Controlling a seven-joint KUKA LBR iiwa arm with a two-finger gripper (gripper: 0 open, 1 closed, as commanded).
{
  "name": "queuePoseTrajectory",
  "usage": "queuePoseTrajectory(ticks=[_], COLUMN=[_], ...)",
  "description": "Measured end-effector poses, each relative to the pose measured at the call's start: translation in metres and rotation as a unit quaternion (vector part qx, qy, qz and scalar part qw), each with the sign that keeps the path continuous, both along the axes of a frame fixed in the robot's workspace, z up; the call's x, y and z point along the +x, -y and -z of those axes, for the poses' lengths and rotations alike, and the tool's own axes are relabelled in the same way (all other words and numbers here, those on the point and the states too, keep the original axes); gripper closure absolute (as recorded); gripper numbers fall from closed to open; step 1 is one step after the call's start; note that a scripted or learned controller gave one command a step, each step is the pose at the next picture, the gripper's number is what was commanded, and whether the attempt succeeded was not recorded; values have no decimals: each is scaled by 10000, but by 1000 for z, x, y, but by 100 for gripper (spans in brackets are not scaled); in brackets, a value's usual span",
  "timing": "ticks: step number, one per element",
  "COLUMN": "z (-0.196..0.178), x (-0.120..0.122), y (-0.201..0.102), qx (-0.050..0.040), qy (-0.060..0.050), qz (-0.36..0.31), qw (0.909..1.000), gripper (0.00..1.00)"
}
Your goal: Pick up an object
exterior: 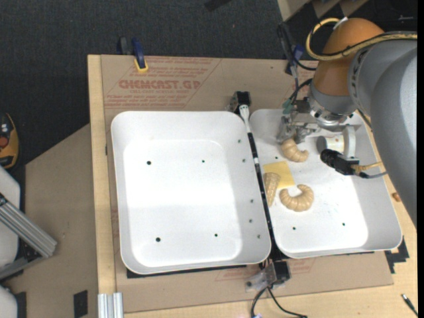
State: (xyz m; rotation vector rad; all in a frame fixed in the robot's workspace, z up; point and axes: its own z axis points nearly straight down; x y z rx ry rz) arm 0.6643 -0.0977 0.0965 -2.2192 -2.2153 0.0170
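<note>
down low, claw [290, 132] touches a tan curled piece [294, 152]; its opening cannot be told.

bins: left bin [132, 177] plain white with small black dots, right bin [344, 234] white | pastries: curled one at 6 o'clock [296, 198] tan-beige, another at 12 o'clock [294, 152] same tan | card [277, 173] pale yellow | arm [377, 78] grey, orange band | bench board [159, 81] brown, red lettering | clamp [139, 53] blue and yellow
</note>
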Motion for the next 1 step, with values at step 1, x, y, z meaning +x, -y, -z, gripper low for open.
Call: queuePoseTrajectory(ticks=[1], z=[-95], x=[2], y=[-82], qx=[25], qy=[112], qz=[-48], qw=[9999], gripper=[100])
